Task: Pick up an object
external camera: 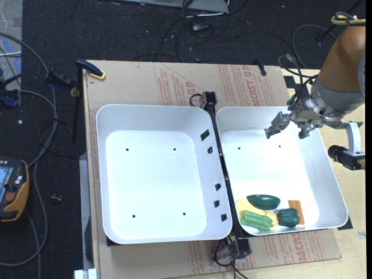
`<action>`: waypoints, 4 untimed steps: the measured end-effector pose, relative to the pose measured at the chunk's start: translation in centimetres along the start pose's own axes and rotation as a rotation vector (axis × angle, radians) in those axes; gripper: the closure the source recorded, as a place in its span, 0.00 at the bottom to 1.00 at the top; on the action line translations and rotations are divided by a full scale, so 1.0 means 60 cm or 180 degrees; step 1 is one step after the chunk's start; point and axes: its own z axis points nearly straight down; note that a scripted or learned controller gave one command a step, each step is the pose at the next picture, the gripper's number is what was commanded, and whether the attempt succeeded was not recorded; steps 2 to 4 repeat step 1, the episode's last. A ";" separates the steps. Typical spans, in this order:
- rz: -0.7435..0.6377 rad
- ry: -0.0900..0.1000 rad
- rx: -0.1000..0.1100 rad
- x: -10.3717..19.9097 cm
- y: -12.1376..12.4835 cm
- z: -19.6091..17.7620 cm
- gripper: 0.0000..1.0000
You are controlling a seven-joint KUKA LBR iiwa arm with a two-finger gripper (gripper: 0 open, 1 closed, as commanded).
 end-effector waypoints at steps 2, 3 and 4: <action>0.0009 0.0003 0.0016 -0.008 -0.117 0.058 0.00; 0.0009 0.0003 0.0016 -0.008 -0.117 0.058 0.00; 0.0009 0.0003 0.0016 -0.008 -0.117 0.058 0.00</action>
